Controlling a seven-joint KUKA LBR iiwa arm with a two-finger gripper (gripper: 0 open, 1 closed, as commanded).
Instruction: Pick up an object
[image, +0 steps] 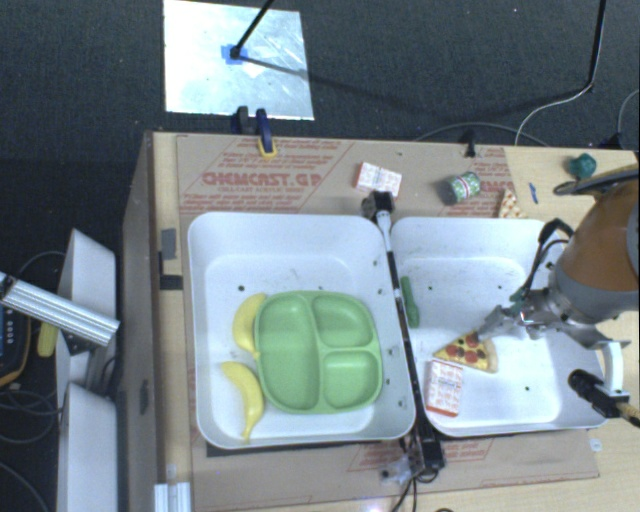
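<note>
Two things lie within my reach in the right bin (530, 240): a pizza slice (467, 352) at its lower left and a flat packet (445, 387) just below it. My gripper (500, 322) sits just right of the slice, and I cannot tell how my jaws stand. Both lie flat near the bin wall, so I judge I could skid over them and close on nothing.

Red print on brown cardboard sheet (300, 170)

Reads "CHEMCAST GP" in large red capitals along the far edge behind the left bin (210, 250), with smaller red lines around it too fine to read; similar red print near the front edge, also illegible.
</note>
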